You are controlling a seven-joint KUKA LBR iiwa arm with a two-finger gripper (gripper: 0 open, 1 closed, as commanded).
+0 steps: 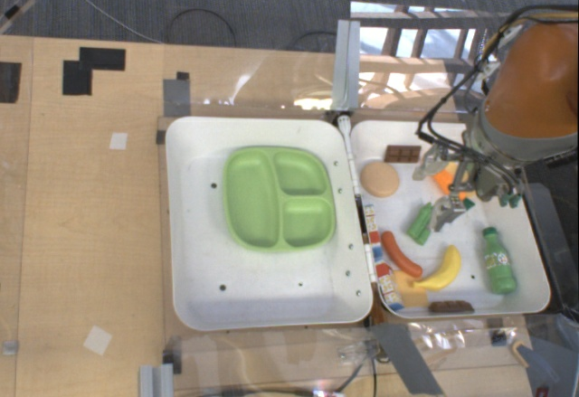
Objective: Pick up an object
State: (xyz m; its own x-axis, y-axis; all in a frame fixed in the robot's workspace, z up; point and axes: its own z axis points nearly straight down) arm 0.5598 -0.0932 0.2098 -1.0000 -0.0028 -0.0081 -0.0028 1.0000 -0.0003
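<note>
Pale wooden bench point(81, 250) filled the near and left part of the view, with grey carpet beyond it. Nearest in the right bin point(534, 296) lay a brown bar point(450, 306) by the front rim, and just behind it a yellow block point(409, 294). A banana point(441, 270) curved just beyond those, beside a red sausage point(401, 255), while a green bottle point(498, 260) lay toward the right wall. Farther back sat a small green object point(421, 223), tilted, then a round tan bun point(381, 179) and a dark chocolate piece point(402, 153) near the rear rim. An orange item point(444, 178) showed partly under the arm's wrist. The left bin point(190, 296) carried a green divided plate point(278, 198) at its middle.

By my judgement the step in hand was the approach: the gripper point(450, 208) hung over the middle of the right bin, its tips just right of the small green object and near the orange item. The fingers point(443, 216) appeared slightly parted, and nothing could be seen between them; whether they touched anything I could not tell. The next move would call for settling on one target, centring over it, descending, and closing squarely, since the neighbours crowded close.
</note>
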